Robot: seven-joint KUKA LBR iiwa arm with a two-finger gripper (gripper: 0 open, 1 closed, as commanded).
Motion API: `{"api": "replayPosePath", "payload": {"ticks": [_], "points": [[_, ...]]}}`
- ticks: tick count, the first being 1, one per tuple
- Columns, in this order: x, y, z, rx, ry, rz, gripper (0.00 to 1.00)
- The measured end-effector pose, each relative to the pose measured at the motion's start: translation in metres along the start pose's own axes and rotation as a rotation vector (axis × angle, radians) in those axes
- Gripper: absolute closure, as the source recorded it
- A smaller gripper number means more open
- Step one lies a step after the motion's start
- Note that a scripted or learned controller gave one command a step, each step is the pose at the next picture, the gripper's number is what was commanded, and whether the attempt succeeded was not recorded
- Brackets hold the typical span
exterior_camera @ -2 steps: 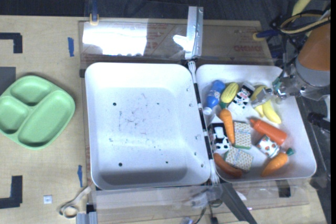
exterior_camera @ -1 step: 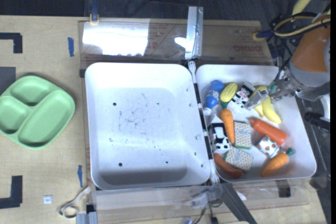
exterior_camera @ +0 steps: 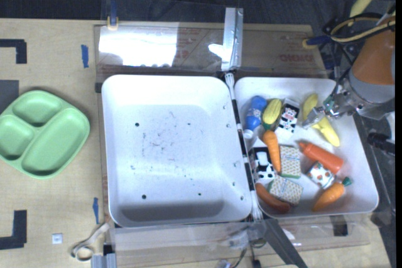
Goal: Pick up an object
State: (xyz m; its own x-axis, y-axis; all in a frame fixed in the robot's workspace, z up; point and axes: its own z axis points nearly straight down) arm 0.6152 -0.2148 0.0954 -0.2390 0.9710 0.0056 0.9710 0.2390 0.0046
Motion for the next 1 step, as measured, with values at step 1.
{"api": "replayPosePath", "payload": {"ticks": [1], "points": [[0.0154, 0.0547, -0.0928, 0.006, -0.005, -0.075, 1.0]]}}
